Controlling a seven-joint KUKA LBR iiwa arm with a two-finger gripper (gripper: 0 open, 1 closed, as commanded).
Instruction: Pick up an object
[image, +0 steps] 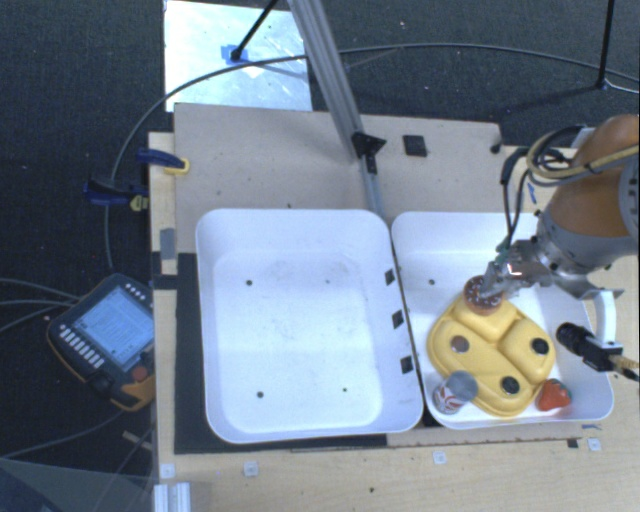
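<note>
Over the right bin (425, 235), the gripper (489, 292) comes down on the upper left corner of the yellow moulded toy (495, 355), its tip touching a small brownish knob there. How it is set I cannot tell. The toy lies at the frame's lower right, a red piece (553, 397) beside it.

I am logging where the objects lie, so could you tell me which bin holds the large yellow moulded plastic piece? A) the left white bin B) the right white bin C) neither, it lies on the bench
B: the large yellow moulded plastic piece lies inside the right white bin, near its front edge.
</note>
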